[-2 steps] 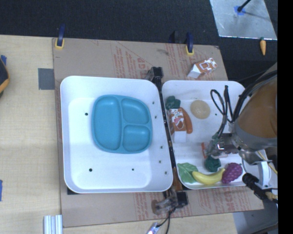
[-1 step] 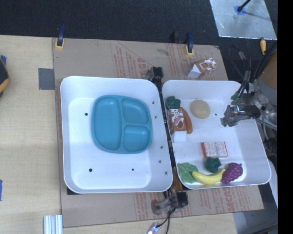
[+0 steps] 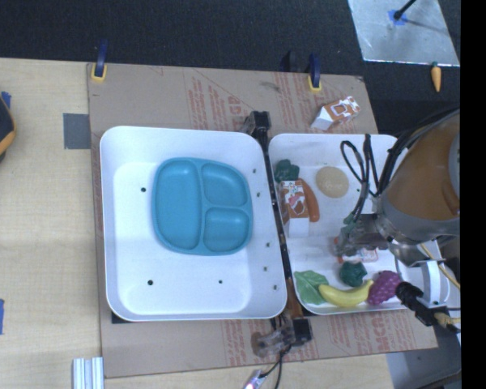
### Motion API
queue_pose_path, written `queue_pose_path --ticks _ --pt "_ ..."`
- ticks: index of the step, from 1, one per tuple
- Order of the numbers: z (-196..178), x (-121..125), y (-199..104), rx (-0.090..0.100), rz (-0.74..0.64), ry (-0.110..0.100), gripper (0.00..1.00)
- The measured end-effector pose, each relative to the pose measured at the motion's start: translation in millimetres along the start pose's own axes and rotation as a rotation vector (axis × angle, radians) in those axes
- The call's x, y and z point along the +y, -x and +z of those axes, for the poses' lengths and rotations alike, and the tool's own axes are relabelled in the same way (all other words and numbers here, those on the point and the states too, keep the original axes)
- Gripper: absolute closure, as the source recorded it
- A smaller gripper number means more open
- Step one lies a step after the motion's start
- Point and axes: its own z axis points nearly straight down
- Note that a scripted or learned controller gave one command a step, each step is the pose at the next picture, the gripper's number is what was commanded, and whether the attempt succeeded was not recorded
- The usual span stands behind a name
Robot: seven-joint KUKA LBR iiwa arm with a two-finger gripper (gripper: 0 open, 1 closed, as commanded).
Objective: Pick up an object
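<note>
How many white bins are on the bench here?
2. The left bin holds a blue divided plate; the right bin holds the small toy foods.

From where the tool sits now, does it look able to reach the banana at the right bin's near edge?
Probably yes. The tool hangs just above the banana, with only a small dark green item between them; nothing covers the banana's top.

Left bin (image 3: 117,217) w/ blue divided plate (image 3: 201,206). Right bin (image 3: 308,146): banana (image 3: 345,295), purple grapes (image 3: 384,287), green leaf (image 3: 309,284), tan disc (image 3: 333,181), hot dog pack (image 3: 296,202). End effector (image 3: 355,245) low in right bin, above a dark green item (image 3: 353,273). Small carton (image 3: 335,113) on the bench behind it.
</note>
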Motion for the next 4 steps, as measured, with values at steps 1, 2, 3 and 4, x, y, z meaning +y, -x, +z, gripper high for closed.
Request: queue_pose_path --ticks 1,2,3,4 --pt "-153 31 51 -0.002 0.0 0.006 0.0" --pt "-53 85 21 0.0 0.0 0.001 0.0" --pt "-64 85 22 -0.001 -0.003 0.001 1.0" --pt "-85 121 -36 0.0 0.0 0.003 1.0"
